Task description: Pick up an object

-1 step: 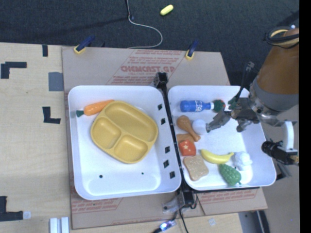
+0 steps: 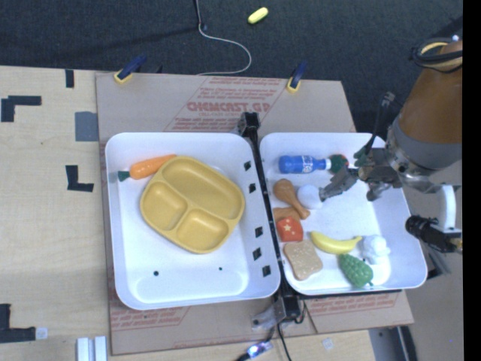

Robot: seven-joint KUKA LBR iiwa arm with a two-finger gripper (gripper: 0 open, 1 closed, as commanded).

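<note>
Fingers: from my seat I read the gripper (image 2: 352, 186) as spread apart with nothing between the two dark fingers (image 2: 336, 187), hanging over the right bin (image 2: 402, 235).
Targets: every pickable toy near it lies in the right bin; the blue bottle (image 2: 302, 164) sits just up-left of the fingers, the white ball (image 2: 309, 195) just beside the left finger.
Risk, crowding: I judge the drumstick (image 2: 289, 194) touches the ball, so a descent there could nudge one off the other and close on neither.
Risk, rolling: I expect the bottle to roll away if pinched off-centre.
Count, right bin: one bottle, one drumstick, one ball, one tomato (image 2: 291, 229), one banana (image 2: 335, 242), one slice of bread (image 2: 304, 261), one green vegetable (image 2: 356, 270).
Count, left bin (image 2: 120, 216): one yellow tray (image 2: 192, 203), one carrot (image 2: 150, 166).
Bins: two.
</note>
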